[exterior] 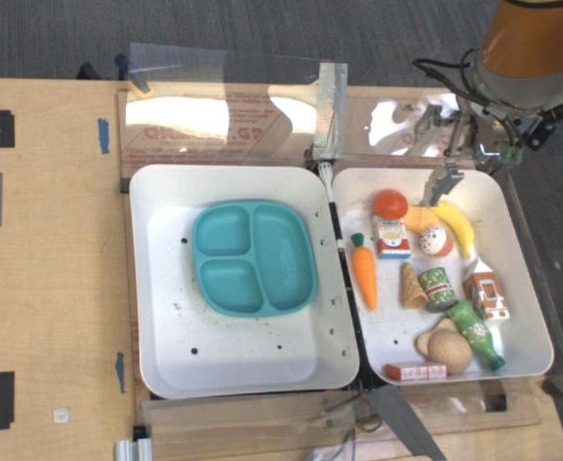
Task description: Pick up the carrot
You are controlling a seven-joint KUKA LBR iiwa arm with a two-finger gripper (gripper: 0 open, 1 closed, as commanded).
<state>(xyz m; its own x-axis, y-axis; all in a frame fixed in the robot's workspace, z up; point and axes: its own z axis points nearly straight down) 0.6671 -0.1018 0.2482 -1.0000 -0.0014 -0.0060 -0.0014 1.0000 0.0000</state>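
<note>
Jaws (442,188) point down over the back edge of the right bin (526,257), above the banana (457,229); whether they are released or clenched cannot be told, and nothing is seen between them. Above them the grey arm (522,75) with its orange band enters from the upper right.

Carrot (363,272) lies flat at the left side of the right bin, green top toward the back, close to the divider between the bins. Near it are a red tomato (390,204), a small carton (392,240), a green can (436,286), a green bottle (476,332) and a small red box (416,373). Their labels are too small to read.

Left bin (157,257) holds a teal sectioned plate (256,257). Faint red printing on the cardboard (214,128) behind the bins is illegible.
</note>
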